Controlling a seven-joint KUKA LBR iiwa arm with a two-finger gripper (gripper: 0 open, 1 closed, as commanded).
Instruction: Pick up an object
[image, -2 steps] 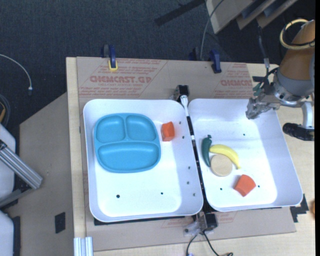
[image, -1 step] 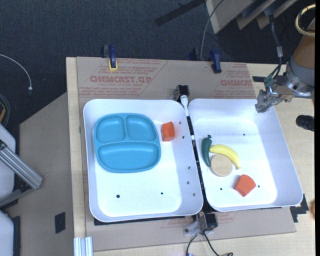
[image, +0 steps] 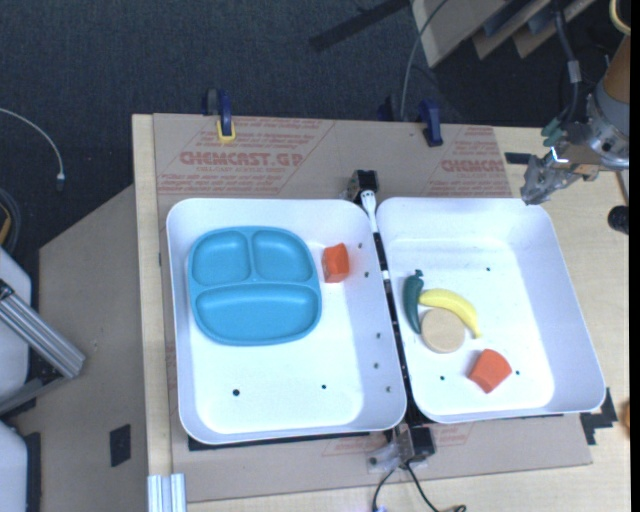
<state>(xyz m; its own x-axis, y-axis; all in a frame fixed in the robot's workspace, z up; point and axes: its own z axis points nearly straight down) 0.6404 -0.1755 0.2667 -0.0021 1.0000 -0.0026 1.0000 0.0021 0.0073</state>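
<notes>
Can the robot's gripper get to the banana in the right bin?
Probably yes. The banana lies on top in the right bin, open from above, though it touches a tan disc and sits beside a green pepper. The gripper hovers by the bin's far corner.

Dark blue carpet floor (image: 120, 60), brown bench board (image: 300, 150) — blue clamps (image: 225, 115), trailing cables (image: 410, 60)
</notes>
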